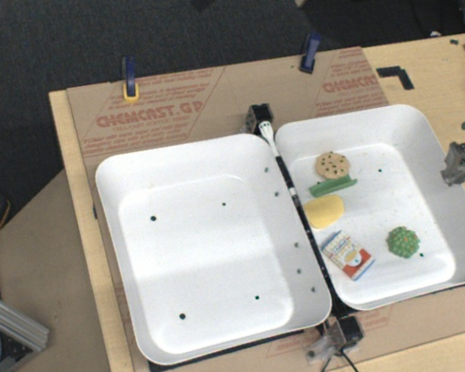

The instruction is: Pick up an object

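The right bin holds several small objects. A round tan cookie lies near its back left, with a thin green bean pod just in front of it. Below those sits a yellow lump, then a small white, red and blue carton. A bumpy green ball rests toward the front right. My gripper hangs at the far right, over the right bin's outer rim, apart from every object and with nothing visible in it.
The left bin sits beside the right one, with a black divider strip between them. Both rest on a cardboard sheet held by a yellow clamp and a blue clamp at the back.
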